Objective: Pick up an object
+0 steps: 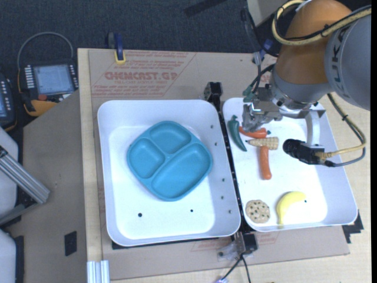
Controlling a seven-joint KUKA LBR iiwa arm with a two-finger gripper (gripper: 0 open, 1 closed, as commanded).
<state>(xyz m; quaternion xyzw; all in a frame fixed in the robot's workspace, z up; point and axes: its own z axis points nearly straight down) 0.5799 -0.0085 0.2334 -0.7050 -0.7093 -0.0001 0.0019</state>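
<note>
I had the pincer (257,121) low in the right bin (339,208), just above the ice-cream cone (263,142) lying beside the green pepper (237,133), its opening impossible to tell, so I judged the approach underway and a final descent needed.

Pretty bright and even, lit from overhead. Slightly blown-out whites on both bins (112,158), soft sheen on the blue tray (169,159) and a glare patch on the arm's orange band (315,22). Only faint, short shadows. Sharp enough mid-frame, a bit soft and grainy toward the dark floor (47,10) at the edges.
</note>
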